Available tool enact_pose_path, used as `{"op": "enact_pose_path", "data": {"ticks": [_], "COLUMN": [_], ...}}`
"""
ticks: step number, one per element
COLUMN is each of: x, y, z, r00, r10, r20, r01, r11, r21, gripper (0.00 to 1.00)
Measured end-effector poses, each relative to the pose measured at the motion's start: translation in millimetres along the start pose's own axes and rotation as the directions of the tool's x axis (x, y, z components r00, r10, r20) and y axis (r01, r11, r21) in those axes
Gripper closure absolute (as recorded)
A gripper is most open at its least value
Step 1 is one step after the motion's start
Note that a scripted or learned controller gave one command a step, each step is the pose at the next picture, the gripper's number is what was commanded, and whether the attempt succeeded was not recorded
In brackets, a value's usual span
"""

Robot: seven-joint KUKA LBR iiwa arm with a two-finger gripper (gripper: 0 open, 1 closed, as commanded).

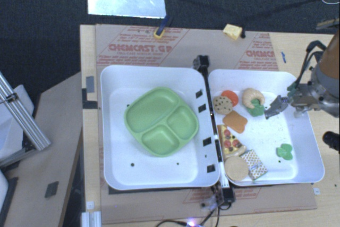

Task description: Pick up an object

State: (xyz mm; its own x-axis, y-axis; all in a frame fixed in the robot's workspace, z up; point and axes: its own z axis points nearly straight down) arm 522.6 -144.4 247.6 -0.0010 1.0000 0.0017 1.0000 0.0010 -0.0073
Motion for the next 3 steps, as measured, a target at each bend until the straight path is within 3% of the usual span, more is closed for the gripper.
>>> {"op": "enact_pose_path", "data": {"ticks": [1,3], "x": [0,10], "y": [2,0], "z": [-4,85], "r00": [1.0,1.0], "r10": [-0.002,-0.001], "r20": [0.002,0.001], "r01": [0.002,0.001], "r11": [1.0,1.0], "r21": [-0.009,-0.004], "gripper": [0.0,0.0]}}
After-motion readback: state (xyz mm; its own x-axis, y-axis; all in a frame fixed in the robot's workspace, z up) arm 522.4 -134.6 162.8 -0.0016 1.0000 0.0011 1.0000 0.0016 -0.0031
